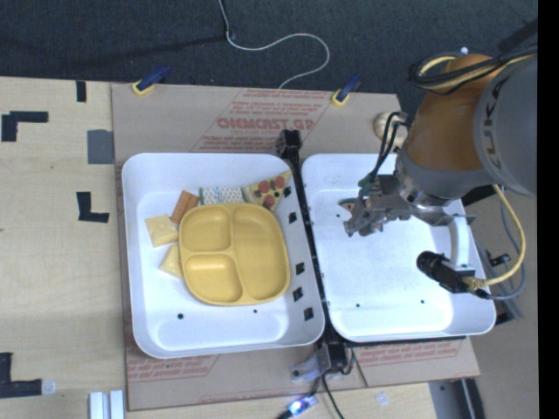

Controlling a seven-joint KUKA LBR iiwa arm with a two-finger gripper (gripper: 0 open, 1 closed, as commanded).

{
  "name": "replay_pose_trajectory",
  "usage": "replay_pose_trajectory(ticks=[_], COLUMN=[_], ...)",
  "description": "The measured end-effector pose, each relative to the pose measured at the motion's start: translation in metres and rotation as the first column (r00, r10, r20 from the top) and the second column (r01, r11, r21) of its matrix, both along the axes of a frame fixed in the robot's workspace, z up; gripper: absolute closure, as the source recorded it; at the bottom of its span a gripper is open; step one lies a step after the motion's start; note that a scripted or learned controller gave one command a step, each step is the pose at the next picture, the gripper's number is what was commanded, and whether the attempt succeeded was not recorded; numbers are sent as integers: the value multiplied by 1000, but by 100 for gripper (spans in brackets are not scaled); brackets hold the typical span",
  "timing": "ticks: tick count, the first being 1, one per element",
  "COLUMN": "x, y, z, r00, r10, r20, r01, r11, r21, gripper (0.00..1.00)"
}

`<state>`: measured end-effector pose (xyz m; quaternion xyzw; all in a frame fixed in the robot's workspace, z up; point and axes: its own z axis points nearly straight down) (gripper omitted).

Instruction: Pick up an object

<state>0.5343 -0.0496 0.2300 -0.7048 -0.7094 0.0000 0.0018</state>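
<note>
1. The likeliest things to pick lie in the left bin (140,234), well off to the gripper's left across the divider (306,234). Biggest among them is a yellow compartment plate (234,253), lying flat with three wells facing up.
2. Small pieces are tucked against the plate's far and left edges: a tan square block (161,230), an orange-brown piece (183,205), a pale patterned piece (220,195), and a multicoloured piece (271,190) nearest the divider. The multicoloured one is the closest of these to the gripper.
3. The plate's longer side runs roughly along the divider, so its right rim faces the gripper.
4. The gripper (360,218) hangs over the right bin (402,321), above its far-left part, close to the divider. Nothing is visible between its fingers, and the white floor below it looks bare. Whether they are spread or pressed together I cannot tell; the dark metal blurs together at this angle.
5. The grey arm (454,147) with its orange band comes in from the right, cables looping round it.
6. My judgement: no object is in reach below the gripper, so the coming move turns on a leftward shift over the divider before any descent.
7. The small pieces look easier to pinch than the wide, flat plate.
</note>
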Motion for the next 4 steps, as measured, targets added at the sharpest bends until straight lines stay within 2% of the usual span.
replay_pose_trajectory(ticks=[1,2,3,4], x=[-36,-45,-45,-51], y=[46,70,75,70], z=[-11,4,-17,2], r00=[1000,1000,1000,1000], r10=[-2,-2,-6,-6], r20=[-4,1,-3,1], r01=[2,2,6,6], r11=[1000,1000,1000,1000], r21=[-1,-1,-3,-2], gripper=[100,100,100,100])
